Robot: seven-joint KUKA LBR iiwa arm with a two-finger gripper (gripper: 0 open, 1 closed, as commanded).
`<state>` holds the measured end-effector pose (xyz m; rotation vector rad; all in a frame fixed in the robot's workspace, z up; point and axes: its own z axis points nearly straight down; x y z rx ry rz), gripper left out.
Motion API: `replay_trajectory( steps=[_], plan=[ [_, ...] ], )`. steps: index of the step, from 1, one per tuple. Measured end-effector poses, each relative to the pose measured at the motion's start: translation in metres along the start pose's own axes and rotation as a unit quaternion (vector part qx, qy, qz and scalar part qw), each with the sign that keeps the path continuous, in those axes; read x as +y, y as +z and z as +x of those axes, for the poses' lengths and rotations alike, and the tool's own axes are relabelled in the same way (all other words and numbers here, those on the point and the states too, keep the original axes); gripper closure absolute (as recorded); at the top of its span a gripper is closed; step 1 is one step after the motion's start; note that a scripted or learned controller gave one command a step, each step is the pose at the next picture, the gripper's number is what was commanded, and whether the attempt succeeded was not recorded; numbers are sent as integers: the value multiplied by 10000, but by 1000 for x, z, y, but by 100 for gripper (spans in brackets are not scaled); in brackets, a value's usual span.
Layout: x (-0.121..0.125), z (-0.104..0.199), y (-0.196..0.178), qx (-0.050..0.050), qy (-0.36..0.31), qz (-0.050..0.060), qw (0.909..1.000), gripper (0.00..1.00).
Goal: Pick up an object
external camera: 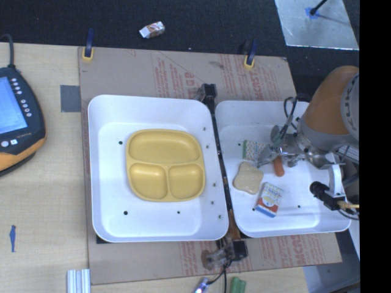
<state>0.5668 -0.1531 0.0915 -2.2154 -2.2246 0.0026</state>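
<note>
Now the hand (273,153) sits low in the right bin (244,221), near its middle; whether it is wide or narrow I cannot tell. Just beside it lie an orange piece (278,167), a sponge (248,178) and a carton (270,199), toward the bin's front edge

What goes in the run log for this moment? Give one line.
arm: over right bin | gripper: low by orange object | sponge, small carton: lying loose | yellow tray: left bin

A robotics lab: clamped cardboard (183,72) under bins, teach pendant (15,118) on bench.
</note>
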Motion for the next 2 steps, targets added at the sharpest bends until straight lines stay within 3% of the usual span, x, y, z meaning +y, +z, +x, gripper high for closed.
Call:
replay_trajectory(
  steps=[1, 2],
  plan=[
    [0, -1, -10, 0, -6, 5, 10000, 100],
    [37, 64, -101, 6, 4, -3, 10000, 100]
  ],
)
